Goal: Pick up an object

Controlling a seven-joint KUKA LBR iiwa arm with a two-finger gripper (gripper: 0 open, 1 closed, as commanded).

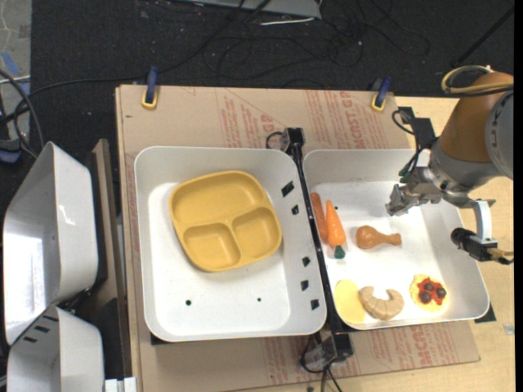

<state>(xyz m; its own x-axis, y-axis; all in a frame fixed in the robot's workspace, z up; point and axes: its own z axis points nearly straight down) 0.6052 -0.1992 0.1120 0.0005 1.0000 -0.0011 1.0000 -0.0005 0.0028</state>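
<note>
1. You have nothing lifted yet: every toy food lies on the floor of the right bin (458, 300), so the pick itself is all left to do.
2. The closest candidate is the chicken leg (377, 237), lying near the middle of that bin, below and a little left of the pincer (400, 201).
3. The carrot (333, 224) lies along the bin's left wall, with a thin reddish stick (316, 211) just beside it.
4. Along the front edge you have a croissant (382, 302) resting partly on a pale yellow disc (346, 298), and a small berry tart (429, 291) in the front right corner.
5. The left bin (221, 317) holds a yellow divided plate (225, 220), well apart from the arm.
6. The arm (474, 137) comes in from the right, its wrist bent down over the back part of the right bin, the pincer low above the floor there.
7. Whether the pincer is wide or narrow you cannot tell; nothing is seen in it.
8. Judging from this, you need a short move toward the chicken leg, then a descent.
</note>
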